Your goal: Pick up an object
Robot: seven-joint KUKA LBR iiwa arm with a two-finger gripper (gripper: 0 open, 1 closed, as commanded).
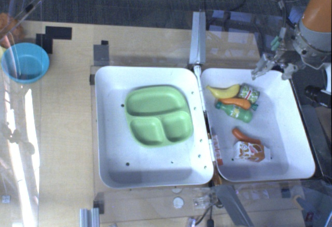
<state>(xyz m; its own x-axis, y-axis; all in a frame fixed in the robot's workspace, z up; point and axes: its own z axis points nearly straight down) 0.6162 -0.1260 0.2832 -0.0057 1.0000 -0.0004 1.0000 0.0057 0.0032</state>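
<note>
The right bin [290,117] holds a yellow banana [223,91], an orange carrot [237,102], a green bottle [234,111], a small can with a red and green label [249,94], a red sausage [244,134] and a brown and white carton [249,151]. My gripper [273,68] hangs above the bin's back edge, up and to the right of the can, open, with nothing between its fingers.
The left bin [111,132] carries a green divided tray [158,115]. A blue bowl [25,62] sits on the bench at far left. A metal divider post [196,39] rises between the bins at the back. Cables loop above the right bin.
</note>
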